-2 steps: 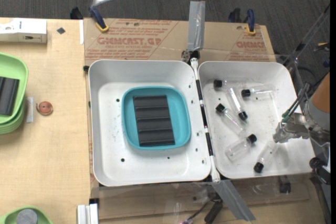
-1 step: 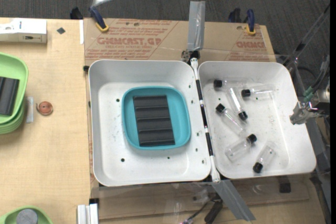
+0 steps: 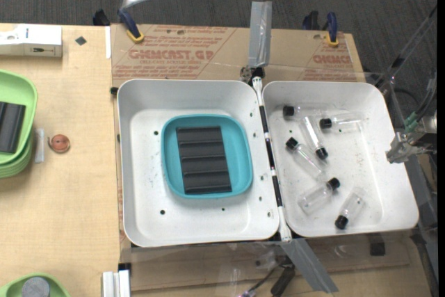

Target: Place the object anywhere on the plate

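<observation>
Bench: two white bins sitting side by side on cardboard. Gripper (image 3: 402, 148) is hovering at the right bin's (image 3: 396, 209) right rim; its grip state cannot be told. Clear vials (image 3: 314, 140), black-capped, are lying scattered there: likely light, slick, breakable; best gripped mid-body. Teal plate (image 3: 169, 149) is waiting in the left bin (image 3: 135, 212); divider rims need clearing.

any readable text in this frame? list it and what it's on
"CHEMCAST GP", red print, partly legible, on the brown protective sheet behind the left bin.
The same red print repeats on the sheet behind the right bin: cut off and too blurred to read in full.
Smaller red lines around both prints: too small to read.
White box at upper left: dark marks, illegible.
Vials, teal plate: no text visible.
</observation>
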Robot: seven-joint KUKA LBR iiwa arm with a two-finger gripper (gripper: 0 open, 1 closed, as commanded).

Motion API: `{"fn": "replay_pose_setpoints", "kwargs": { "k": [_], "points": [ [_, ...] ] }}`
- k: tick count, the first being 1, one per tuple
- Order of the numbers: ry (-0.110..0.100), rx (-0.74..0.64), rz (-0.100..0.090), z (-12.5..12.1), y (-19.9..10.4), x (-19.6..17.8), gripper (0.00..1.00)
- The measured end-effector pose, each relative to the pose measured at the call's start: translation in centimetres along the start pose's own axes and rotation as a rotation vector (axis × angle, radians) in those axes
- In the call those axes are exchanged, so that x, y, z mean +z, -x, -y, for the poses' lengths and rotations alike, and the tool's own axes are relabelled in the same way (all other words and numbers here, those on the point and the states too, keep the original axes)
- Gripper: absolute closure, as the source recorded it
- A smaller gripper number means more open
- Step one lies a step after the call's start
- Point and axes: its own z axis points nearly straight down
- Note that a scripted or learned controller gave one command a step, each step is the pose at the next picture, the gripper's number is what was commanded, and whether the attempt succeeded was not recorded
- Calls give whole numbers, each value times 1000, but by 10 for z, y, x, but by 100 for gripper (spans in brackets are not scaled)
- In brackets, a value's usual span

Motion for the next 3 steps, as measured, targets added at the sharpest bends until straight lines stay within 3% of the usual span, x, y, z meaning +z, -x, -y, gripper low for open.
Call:
{"fn": "replay_pose_setpoints", "kwargs": {
  "k": [3],
  "points": [
    [-7, -9, 5, -1, 1, -23, 100]
  ]
}}
